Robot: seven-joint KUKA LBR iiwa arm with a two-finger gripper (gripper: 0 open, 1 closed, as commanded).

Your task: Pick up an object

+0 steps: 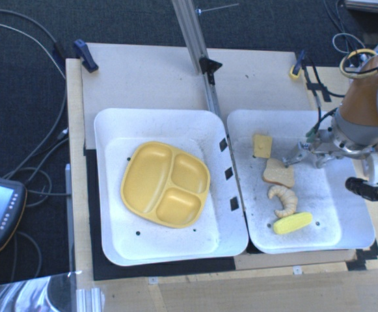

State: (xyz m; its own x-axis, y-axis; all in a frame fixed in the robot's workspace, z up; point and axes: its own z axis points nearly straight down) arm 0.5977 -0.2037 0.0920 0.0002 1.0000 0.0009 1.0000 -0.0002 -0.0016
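In the camera view, the two-finger gripper is seen low over the right-hand shallow white bin, reaching in from three o'clock. Its metal fingers point toward nine o'clock; whether they are spread or pressed together cannot be told, and nothing is seen between them.

The step in hand is judged to be the approach to a grasp. It is done well if one item is chosen, the gripper is centred over it, and the descent is kept vertical so neighbours are not nudged.

The nearest candidate, a tan slice of toy bread, lies just beside the fingertips at about seven o'clock. A small pale yellow cheese-like square lies near at about ten o'clock. A beige curved croissant-like piece touches the bread's lower edge, at six o'clock from the gripper, and a bright yellow corn-shaped piece lies beyond it.

The yellow plastic divided plate rests in the left-hand white bin, well apart at nine o'clock.
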